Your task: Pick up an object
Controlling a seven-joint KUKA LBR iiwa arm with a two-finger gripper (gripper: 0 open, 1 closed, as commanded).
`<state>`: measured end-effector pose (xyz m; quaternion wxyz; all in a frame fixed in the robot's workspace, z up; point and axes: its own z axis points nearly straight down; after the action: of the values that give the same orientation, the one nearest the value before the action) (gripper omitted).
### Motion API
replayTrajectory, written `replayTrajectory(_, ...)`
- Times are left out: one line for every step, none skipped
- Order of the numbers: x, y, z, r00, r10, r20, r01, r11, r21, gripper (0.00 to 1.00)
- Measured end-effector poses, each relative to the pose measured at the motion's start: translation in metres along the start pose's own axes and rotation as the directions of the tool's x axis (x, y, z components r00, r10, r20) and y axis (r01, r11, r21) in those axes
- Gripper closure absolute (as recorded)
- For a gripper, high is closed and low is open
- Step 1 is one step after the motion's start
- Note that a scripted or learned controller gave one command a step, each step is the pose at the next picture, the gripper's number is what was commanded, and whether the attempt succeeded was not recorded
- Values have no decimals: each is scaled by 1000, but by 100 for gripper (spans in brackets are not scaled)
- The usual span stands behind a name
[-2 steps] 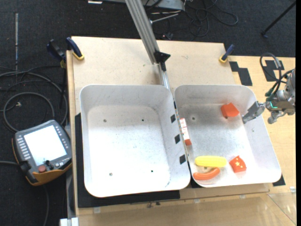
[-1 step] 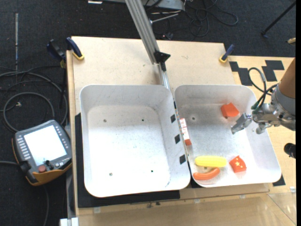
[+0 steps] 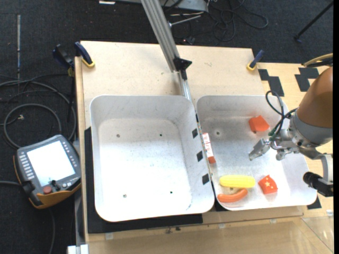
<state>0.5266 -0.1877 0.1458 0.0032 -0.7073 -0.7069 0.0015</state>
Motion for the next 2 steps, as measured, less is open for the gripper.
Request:
replayTrajectory(0,1,51,1000,0,3,0,1000,-8,0)
replayTrajectory(0,2,39,1000,0,3,0,1000,-10,100)
